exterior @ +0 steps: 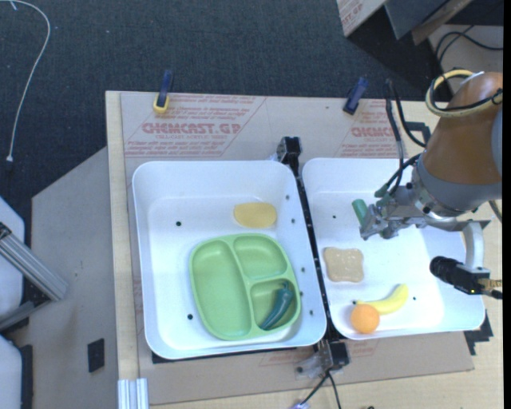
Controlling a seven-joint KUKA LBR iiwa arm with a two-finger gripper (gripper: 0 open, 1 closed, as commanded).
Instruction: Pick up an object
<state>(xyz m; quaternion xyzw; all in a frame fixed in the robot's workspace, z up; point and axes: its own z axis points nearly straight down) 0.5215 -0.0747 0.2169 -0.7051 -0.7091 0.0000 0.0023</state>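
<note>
A dark blue-grey carpet [200, 48] covers the floor around the bench, with a thin white cable [28, 76] trailing across it at the upper left. The bench top is a pale board [239, 120] with red lettering printed on it, fixed at its far edge by two blue clamps [164, 89], one with a yellow tip. A grey mat [72, 240] lies under the board's left side. A slanted aluminium rail [28, 256] sits at the left edge, and a cardboard box [363, 12] stands at the top right; the light is even and soft
</note>
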